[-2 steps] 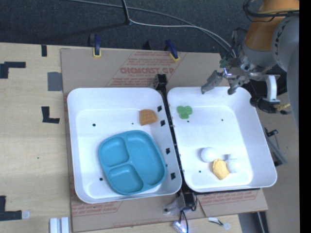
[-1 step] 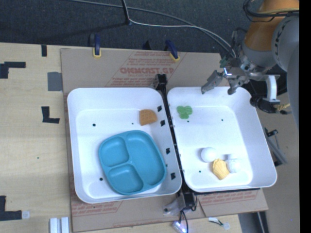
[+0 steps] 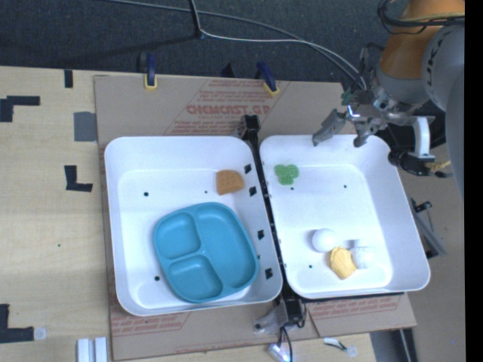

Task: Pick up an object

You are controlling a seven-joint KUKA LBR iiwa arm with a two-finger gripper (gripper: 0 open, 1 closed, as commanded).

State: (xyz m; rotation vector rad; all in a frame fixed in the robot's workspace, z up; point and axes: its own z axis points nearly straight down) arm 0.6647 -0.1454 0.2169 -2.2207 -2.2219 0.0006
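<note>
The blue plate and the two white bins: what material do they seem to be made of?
The blue plate looks like moulded plastic: one even colour, rounded dividers between three compartments, a soft matte sheen. The left bin and the right bin also look like plastic, probably thin and formed: smooth white walls, rounded corners, faint gloss. It could be coated metal; the picture leaves that open.

Right bin: wide bare floor across its middle. Obstacles: a green piece near the far-left corner; a white ball, yellow object and small white object clustered at the near edge. Left bin: blue divided plate fills the near half; orange piece just beyond it.
</note>
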